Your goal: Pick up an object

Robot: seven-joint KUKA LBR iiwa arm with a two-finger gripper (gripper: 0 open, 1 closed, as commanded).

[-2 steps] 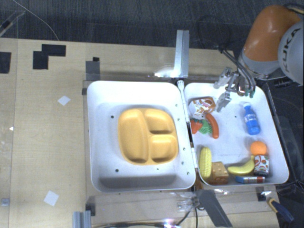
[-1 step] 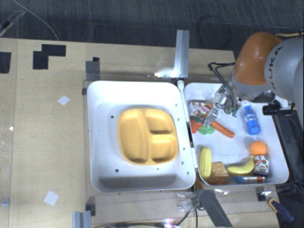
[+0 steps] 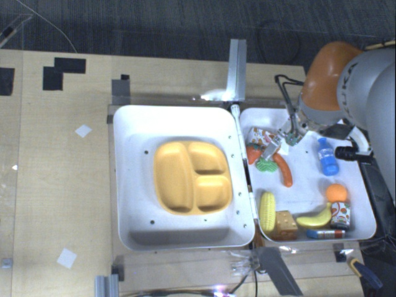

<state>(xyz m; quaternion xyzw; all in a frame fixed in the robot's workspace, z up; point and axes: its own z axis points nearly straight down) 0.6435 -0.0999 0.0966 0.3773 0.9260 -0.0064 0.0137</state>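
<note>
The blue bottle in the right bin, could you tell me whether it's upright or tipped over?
Tipped over: the blue bottle lies lengthwise on the bin floor.

arm (image 3: 371,82): bulky rounded grey casing | band (image 3: 327,76): glossy orange dome above wrist | cable (image 3: 286,91): thin black loop on the left of the wrist | gripper (image 3: 292,133): small, pale metallic, dark fittings

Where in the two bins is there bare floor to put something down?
Left bin: bare floor rings the yellow tray. Right bin: one patch between sausage, bottle and banana. Crowded along its front edge and at the back left, by the tool.
</note>
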